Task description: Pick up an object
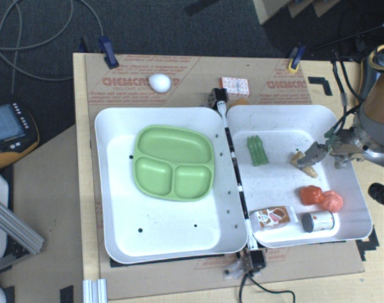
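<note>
My gripper point(313, 155) reaches in from the right and hangs low over the right bin point(277, 122), in its right-middle part. A small tan object point(303, 163) lies right at the gripper's tip; whether it is held is unclear. Left of the gripper lies a green ridged piece point(257, 150). Nearer the front are a red and pink lump point(321, 197), a brown-and-white packet point(272, 218) and a small white bottle with a dark cap point(318, 221).
The left bin point(116, 207) holds a green divided plate point(174, 163). Behind the bins on the cardboard sit a white egg-shaped ball point(159, 82) and a pink-and-white box point(235, 86). Blue clamps point(107, 52) grip the board's back edge.
</note>
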You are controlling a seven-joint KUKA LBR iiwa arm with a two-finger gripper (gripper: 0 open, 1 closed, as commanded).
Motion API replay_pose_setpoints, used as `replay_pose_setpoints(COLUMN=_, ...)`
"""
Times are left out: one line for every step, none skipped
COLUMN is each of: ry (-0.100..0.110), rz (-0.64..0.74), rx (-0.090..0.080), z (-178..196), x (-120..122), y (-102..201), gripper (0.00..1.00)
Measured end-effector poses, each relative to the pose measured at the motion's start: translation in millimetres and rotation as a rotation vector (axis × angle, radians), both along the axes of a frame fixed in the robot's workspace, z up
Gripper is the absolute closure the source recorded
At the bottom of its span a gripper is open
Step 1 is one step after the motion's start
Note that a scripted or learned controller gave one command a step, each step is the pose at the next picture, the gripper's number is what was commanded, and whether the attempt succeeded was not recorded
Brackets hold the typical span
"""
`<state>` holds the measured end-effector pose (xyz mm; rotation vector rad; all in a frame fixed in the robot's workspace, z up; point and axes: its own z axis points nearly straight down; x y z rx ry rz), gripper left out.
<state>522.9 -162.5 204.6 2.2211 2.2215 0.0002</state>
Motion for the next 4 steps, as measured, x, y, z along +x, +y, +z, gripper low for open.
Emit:
replay_pose_setpoints(ry=0.003, rz=-0.002, rx=0.001, z=-91.0, x=-11.5, y=-32.9, gripper=0.00)
replay_pose_setpoints(ry=0.002, rz=0.000, rx=0.001, z=-120.6, x=-31.9, y=0.9, gripper=0.00)
replay_pose_setpoints(ry=-0.001, rz=-0.001, rx=0.000, z=-110.1, x=-31.1, y=0.4, gripper=1.00)
replay_pose_setpoints(ry=-0.003, rz=0.002, rx=0.000, z=-119.6, x=16.4, y=53.7, gripper=1.00)
